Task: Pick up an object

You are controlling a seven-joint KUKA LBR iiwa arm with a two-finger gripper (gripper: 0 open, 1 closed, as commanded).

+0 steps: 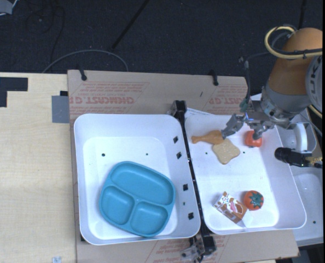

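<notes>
Orange-banded arm's gripper (245, 126) is seen spread, nothing pinched; small red object (254, 139) just beneath it, toast (226, 152) beside. Pick not yet made.

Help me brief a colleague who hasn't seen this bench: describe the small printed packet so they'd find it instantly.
Look in the right bin, at its near edge. The packet lies there beside a red tomato, to that tomato's left. It is the one flat, white-and-red printed wrapper; its neighbours are rounded, plain-coloured toy foods.

Fingers (244, 126) perhaps open over right bin (285, 188).
</notes>
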